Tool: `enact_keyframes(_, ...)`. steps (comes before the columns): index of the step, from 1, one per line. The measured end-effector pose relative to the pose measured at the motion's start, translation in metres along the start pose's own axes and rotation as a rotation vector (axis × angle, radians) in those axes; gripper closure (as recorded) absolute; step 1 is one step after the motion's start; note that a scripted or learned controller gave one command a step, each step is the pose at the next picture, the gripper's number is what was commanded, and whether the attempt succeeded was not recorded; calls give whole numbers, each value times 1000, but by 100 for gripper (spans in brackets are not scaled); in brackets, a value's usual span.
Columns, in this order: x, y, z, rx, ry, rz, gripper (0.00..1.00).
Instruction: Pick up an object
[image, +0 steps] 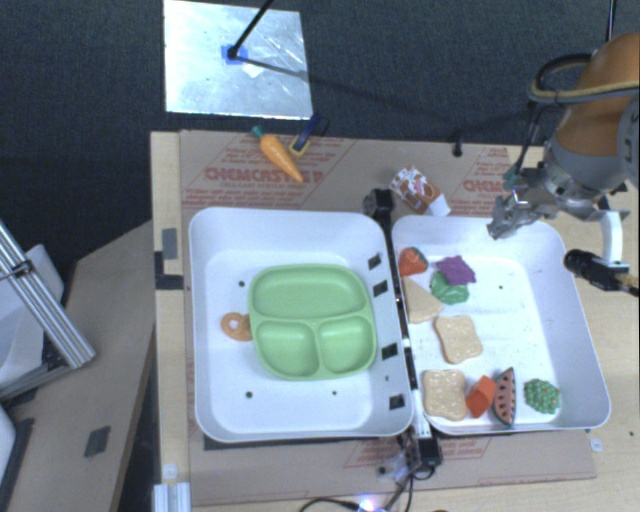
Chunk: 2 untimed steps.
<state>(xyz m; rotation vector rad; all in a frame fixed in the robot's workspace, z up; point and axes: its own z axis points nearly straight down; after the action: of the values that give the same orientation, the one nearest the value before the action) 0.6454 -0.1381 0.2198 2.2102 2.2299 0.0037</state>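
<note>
On the left side of the bench you had the left bin (215, 300), and inside it sat a green divided plate (310, 320) with three compartments, lying flat near the middle. Just beside the plate's left edge lay a small orange ring (237, 326), apart from the bin wall. Behind both bins, on the cardboard sheet (340, 165), you could see a toy carrot (279, 156) lying at a slant, and further right a small red and white packet (417, 189) just beyond the bins' back rims. Moving across, the right bin (575, 330) held the toy food you could pick from: a red piece (413, 261) at the back left, a purple piece (456, 269) touching a green one (450, 292), a pale wedge (420, 300), and a slice of toast (459, 338) nearer the middle. Along the front you had a second toast slice (445, 393), an orange-red block (481, 396) touching a watermelon slice (504, 396), and a green broccoli piece (542, 396). At the far right, the gripper (505, 220) hung over the right bin's back rim, clear of every item, and you could not tell how it was set.
</note>
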Motion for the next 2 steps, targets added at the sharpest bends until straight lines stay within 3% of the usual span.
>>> enact_keyframes(2,97,14,-9,0,2,-1,100)
